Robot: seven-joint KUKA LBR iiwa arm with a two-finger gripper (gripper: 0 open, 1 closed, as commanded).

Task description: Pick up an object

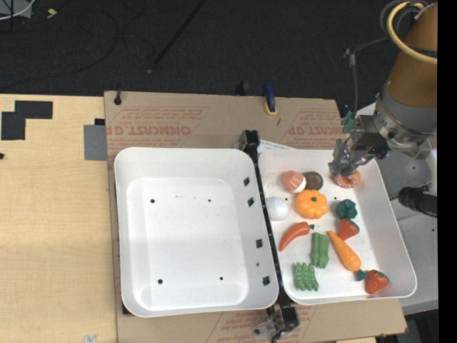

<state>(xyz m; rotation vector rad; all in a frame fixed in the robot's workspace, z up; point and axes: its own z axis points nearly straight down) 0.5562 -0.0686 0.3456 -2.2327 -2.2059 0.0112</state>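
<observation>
Grey and orange-banded, the arm (413, 63) is reaching in from the right, its wrist angling down over the right bin (396, 227). Beside it the left bin (136, 184) is sitting bare-walled. The gripper (345, 170) is hanging at the far rim, touching or just above a pinkish object (348, 180), perhaps clasping it; whether the fingers are closed I cannot tell. Nearby are lying a pumpkin (312, 204), carrot (343, 250) and white ball (277, 208).

The grey arm enters from the right, its orange band high above the right bin's (400, 227) far corner. The wrist angles down and leftward, setting the gripper (345, 168) low over that bin's far right corner, just inside the rim.
</observation>
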